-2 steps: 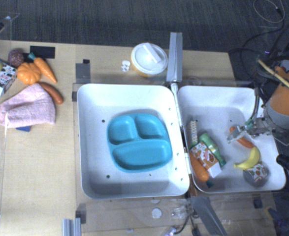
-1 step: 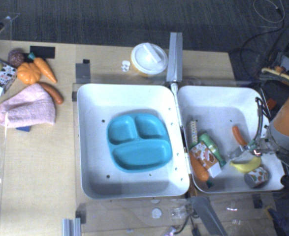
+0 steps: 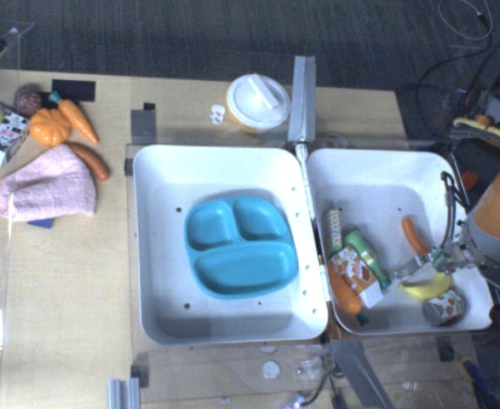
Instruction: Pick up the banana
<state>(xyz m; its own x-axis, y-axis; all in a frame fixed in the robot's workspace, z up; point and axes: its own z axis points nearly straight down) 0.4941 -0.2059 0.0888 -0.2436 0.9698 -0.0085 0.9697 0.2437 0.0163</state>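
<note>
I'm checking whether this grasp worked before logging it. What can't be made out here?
- Gripper: too small and blurred to tell whether it grips the banana.
- Can: label too small to read.
- Carrot: partly hidden under the snack box.
- Arm: cut off at the right edge.

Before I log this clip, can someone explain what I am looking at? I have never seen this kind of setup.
One camera looks down at a slant on a wooden bench with two shallow white bins. The grey arm with an orange band is a robot reaching in from the right. Its gripper sits just above the banana in the right bin; I cannot tell whether it grips it. That bin also holds a small sausage, a carrot, a snack box and a can. The left bin holds a blue divided plate. Toy food and a pink cloth lie at the far left.
</note>
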